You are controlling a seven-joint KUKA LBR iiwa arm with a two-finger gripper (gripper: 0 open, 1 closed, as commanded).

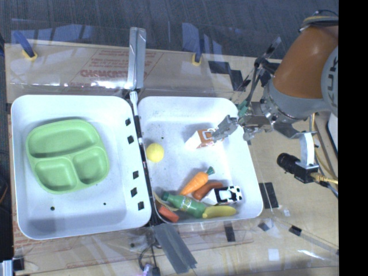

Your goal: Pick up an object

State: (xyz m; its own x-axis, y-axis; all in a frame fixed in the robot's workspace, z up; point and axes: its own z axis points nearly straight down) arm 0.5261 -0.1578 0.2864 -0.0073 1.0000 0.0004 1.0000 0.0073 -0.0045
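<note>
A small orange-and-white carton is seen in the right bin, clamped at its right end between the fingers of the gripper. A straight, slow lift is advised, so the edge grip is not lost.

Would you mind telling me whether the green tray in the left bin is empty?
Empty. All three compartments of the green tray show bare green; the toys lie in the right bin instead.
</note>
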